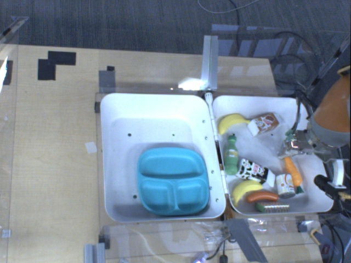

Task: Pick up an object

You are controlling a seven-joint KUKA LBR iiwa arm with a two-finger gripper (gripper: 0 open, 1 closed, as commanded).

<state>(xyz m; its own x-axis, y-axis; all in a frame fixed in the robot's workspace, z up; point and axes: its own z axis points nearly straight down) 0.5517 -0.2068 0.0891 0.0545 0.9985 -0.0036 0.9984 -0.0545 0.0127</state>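
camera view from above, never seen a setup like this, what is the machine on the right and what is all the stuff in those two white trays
This is one camera fixed above a bench, looking down at a slant. The grey and orange shape at the right edge is a robot arm reaching in; I cannot tell whether it holds anything.

Two shallow white bins sit side by side. The left bin holds a blue divided plate. The right bin holds toy food: two bananas, a green bottle, a carrot, a sausage, a small can, a black and white carton and a brown and white packet.
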